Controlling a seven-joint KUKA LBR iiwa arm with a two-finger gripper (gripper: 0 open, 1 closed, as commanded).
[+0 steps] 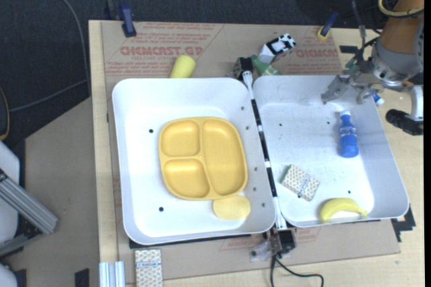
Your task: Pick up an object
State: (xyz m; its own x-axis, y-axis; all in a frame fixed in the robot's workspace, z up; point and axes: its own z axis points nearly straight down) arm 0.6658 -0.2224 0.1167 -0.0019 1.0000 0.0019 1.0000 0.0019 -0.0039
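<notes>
Camera view: The gripper (345, 87) hangs over the upper right part of the right bin (296, 117). Its fingers are spread apart, with nothing between them. The arm (402, 29) enters from the right edge.

The right bin contains three objects. A blue bottle (347, 136) lies just below the gripper, apart from it. A patterned packet (300, 182) lies near the bin's lower left. A banana (342, 209) lies at the bottom edge.

The left bin (135, 144) contains a yellow tray (202, 157) with three compartments. A yellow disc (231, 207) touches the tray's lower edge.

A yellow cylinder (182, 66) lies on the bench (101, 77), just above the left bin.
</notes>
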